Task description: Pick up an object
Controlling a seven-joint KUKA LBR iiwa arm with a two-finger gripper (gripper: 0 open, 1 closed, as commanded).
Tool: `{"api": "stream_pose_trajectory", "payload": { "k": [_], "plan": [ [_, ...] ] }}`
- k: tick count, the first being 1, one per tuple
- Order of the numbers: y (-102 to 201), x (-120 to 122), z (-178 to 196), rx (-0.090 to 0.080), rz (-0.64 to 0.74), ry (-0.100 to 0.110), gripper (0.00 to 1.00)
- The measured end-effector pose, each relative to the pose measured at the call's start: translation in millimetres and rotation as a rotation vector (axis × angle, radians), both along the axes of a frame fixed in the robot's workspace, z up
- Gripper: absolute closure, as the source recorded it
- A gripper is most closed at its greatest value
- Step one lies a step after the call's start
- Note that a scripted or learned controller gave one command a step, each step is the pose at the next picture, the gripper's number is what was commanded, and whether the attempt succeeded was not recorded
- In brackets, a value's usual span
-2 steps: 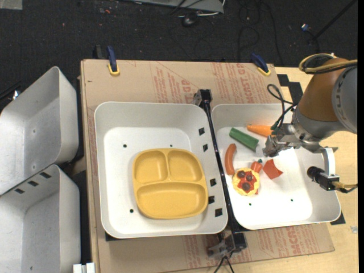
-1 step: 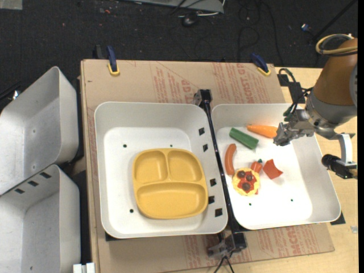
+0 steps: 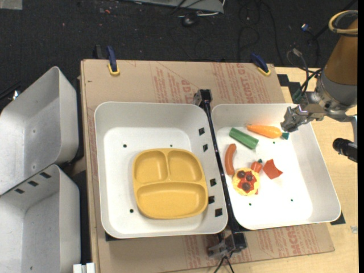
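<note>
The right bin (image 3: 318,203) holds an orange carrot (image 3: 264,131), a green piece (image 3: 243,137), a red sausage (image 3: 230,158), a small pizza slice with dark spots (image 3: 247,181) and a red chunk (image 3: 272,169). My gripper (image 3: 291,123) hangs at the bin's far right side, just right of the carrot's tip. Nothing shows between its fingers. The arm with its orange band (image 3: 343,56) rises behind it at the right edge.
The left bin (image 3: 114,152) holds a yellow divided tray (image 3: 169,182). Two more white bins (image 3: 34,169) lie off the bench at the far left. A black divider (image 3: 211,147) runs between the two bins. Cables trail behind the bench.
</note>
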State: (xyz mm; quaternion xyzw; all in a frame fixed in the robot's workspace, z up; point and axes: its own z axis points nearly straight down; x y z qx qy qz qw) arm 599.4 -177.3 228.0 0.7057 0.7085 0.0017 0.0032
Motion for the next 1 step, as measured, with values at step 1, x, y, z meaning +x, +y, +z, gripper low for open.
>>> {"api": "stream_pose_trajectory", "payload": {
  "k": [1],
  "plan": [
    [0.0, 0.7, 16.2, 0.001, -0.001, 0.004, 1.00]
  ]
}}
